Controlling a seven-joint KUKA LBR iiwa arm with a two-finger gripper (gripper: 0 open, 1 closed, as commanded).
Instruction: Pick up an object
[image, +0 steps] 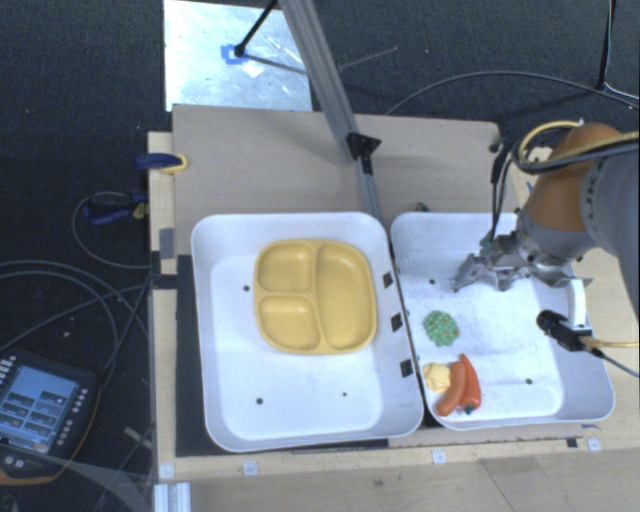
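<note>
From my remote station I find the task at an early stage: nothing has been picked up yet, as far as the view shows.

The gripper (484, 274) sits over the far part of the right bin (590, 400), its two fingers spread apart with nothing between them. I judge it open and empty, held above or close to the bin floor; I cannot tell whether it touches.

The candidate objects all lie in the right bin, nearer to me than the gripper. A green bumpy piece (440, 326) rests about mid-bin, near the gripper but apart from it. Closer to the near edge, an orange carrot (461, 386) lies tilted, touching a small yellow piece (436, 376) on its left.

The left bin (225, 400) holds a yellow divided plate (314, 296), well apart from the gripper.

Work remaining, in my judgement: bring the gripper over one object, lower it, close the fingers and lift. The green piece is the nearest and stands alone, so it seems the easier target. The carrot and yellow piece touch, so a grasp there risks disturbing both.
</note>
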